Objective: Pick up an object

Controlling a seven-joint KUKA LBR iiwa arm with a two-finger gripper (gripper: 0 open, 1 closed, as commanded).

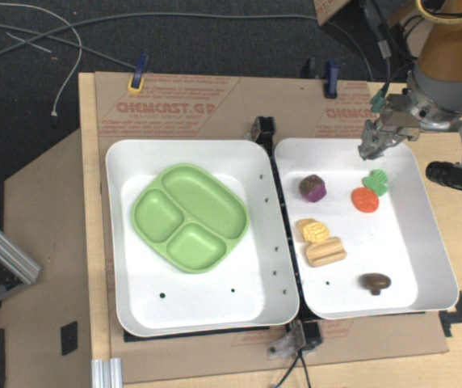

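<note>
The right bin (409, 293) holds a purple round piece (312, 187), an orange-red tomato-like piece with a green top (367, 198), a yellow corn piece (315, 231), a tan bread-like piece (325, 252) and a dark brown mushroom-like piece (375, 281). My gripper (372, 149) hangs over the bin's far right corner, just above and behind the tomato piece. Nothing shows between its fingers. From this angle I cannot judge the gap between them.
The left bin (126, 281) holds a green divided plate (189, 217). Blue clamps (140, 71) (331, 79) hold the cardboard bench top at the back. Cables lie on the dark floor at the far left. A black mount (263, 128) sits between the bins.
</note>
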